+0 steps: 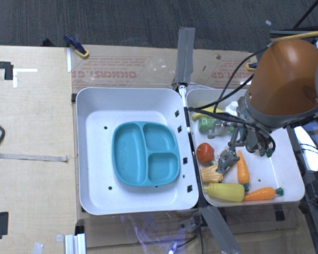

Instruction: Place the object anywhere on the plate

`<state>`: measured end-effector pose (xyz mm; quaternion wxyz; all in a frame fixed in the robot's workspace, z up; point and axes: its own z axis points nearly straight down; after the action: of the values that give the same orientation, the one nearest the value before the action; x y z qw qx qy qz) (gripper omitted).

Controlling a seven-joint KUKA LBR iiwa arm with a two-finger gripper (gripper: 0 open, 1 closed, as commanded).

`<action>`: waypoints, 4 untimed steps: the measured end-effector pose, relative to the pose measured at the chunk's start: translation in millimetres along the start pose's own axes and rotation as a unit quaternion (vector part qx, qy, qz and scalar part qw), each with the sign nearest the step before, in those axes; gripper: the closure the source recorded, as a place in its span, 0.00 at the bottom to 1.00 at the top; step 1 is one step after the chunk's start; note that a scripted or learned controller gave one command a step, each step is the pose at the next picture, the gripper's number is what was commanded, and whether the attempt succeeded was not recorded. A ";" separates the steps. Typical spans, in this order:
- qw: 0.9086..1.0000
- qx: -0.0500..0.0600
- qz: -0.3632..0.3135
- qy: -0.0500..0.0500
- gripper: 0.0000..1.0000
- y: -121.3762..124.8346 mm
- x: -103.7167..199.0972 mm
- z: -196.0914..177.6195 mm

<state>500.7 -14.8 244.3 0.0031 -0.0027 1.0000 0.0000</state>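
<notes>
1. Gripper (pixel 227 162) hangs low in the right bin (pixel 286 194) over the toy veggies, presumably picking one; can't tell its state.
2. Carrot (pixel 243 168) sits just beside it.
3. Blue plate (pixel 146 153) waits in the left bin (pixel 90 142).

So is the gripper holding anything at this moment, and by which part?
Cannot be told. The gripper is low in the right bin among the toy food, beside a carrot, but nothing visibly sits between its fingers.
</notes>
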 end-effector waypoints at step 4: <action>1.000 0.000 0.000 0.000 0.00 0.0 0.0 0.0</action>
<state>500.7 -14.8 244.3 0.0031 -0.0027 1.0000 0.0000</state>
